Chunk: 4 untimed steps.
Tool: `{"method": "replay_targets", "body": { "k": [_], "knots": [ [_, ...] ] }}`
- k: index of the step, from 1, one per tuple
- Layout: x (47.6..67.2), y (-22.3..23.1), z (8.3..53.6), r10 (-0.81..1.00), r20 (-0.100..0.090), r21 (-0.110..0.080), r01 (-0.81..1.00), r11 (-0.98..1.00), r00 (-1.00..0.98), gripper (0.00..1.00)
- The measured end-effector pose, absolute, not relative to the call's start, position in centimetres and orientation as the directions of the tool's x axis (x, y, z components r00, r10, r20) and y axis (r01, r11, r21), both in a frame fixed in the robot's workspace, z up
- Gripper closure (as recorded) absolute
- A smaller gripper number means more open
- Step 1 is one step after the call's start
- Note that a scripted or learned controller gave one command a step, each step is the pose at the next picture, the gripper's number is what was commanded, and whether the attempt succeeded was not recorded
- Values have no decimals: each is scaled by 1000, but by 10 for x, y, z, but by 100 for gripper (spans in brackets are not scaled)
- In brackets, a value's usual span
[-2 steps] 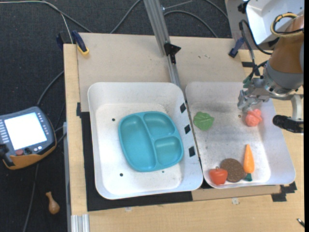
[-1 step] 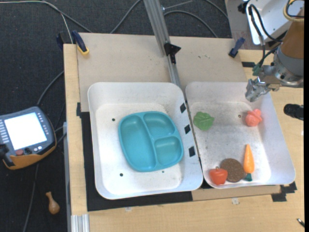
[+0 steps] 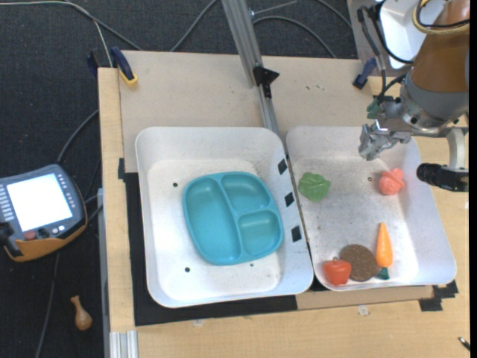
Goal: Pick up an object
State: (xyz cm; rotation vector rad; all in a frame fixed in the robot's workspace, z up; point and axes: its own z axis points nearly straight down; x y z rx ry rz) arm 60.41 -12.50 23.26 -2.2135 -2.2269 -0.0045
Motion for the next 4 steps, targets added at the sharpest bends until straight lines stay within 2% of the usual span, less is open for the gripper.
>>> {"method": "replay_targets", "body": {
  "k": [2, 3, 4],
  "knots": [
    [569, -22, 246, 1000, 4, -2, 1000, 7, -7, 100],
    [557, 25, 229, 1000, 3, -4, 1000, 6, -6, 100],
    [535, 80, 217, 1000, 3, -5, 1000, 6, -6, 100]
  ]
}}
